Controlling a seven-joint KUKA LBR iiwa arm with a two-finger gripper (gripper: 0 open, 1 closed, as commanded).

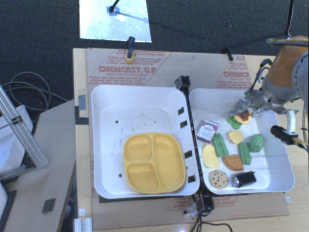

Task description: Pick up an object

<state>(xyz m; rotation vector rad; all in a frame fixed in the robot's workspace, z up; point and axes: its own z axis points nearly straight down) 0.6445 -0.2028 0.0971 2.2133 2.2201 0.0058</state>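
Jaws low in right bin, upper right of frame, over small red-yellow-green toy; spread of jaws: cannot tell, nothing seen held.

Toy lies at bin's upper middle, just above round yellow piece, right of purple box.

Step judged: closing in on grasp. Do well: centre over toy, descend straight, close across short side, avoid nudging neighbours.

Toy's long axis seems lower-left to upper-right; too small to tell facing.
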